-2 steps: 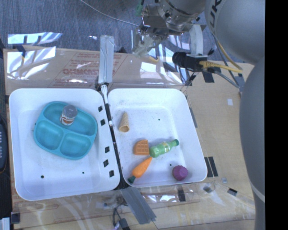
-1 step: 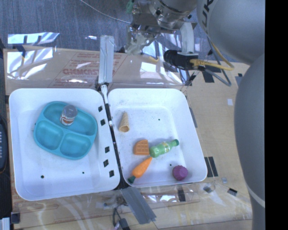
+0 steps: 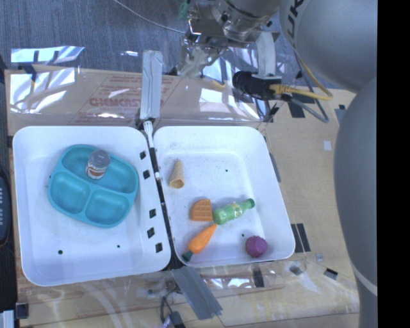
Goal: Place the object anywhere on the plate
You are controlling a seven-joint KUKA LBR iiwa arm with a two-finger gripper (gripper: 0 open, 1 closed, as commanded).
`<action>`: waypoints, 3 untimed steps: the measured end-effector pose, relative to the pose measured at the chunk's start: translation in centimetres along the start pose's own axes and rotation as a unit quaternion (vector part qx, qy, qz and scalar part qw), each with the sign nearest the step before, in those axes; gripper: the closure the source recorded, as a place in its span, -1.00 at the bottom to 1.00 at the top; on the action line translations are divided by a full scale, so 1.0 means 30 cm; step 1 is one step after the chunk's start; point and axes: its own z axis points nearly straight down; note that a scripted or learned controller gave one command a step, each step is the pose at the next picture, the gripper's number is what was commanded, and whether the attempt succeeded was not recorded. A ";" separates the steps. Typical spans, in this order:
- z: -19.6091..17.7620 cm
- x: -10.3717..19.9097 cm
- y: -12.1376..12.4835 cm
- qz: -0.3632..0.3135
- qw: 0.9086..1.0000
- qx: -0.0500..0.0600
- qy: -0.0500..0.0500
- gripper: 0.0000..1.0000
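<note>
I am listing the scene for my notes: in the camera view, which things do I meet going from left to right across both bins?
Blue plate → small jar on it → cone → carrot → green bottle → purple ball.

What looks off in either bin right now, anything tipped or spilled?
Nothing spilled. The green bottle lies on its side in the right bin, touching the waffle piece. The small jar stands upright on the blue plate.

Arm (image 3: 339,45): smooth grey rounded casing, bulky, fills the right side of the frame. Dark lettering partly visible at top right. Wrist (image 3: 246,16) at top centre is metallic silver. Black block (image 3: 256,84) below it with yellow cables (image 3: 301,93) running right.
</note>
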 end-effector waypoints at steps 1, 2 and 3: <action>0.001 -0.163 -0.001 0.002 1.000 0.001 0.000 -1.00; 0.001 -0.066 -0.001 0.000 1.000 0.001 0.001 -1.00; 0.000 0.017 0.000 0.001 1.000 0.000 0.000 -1.00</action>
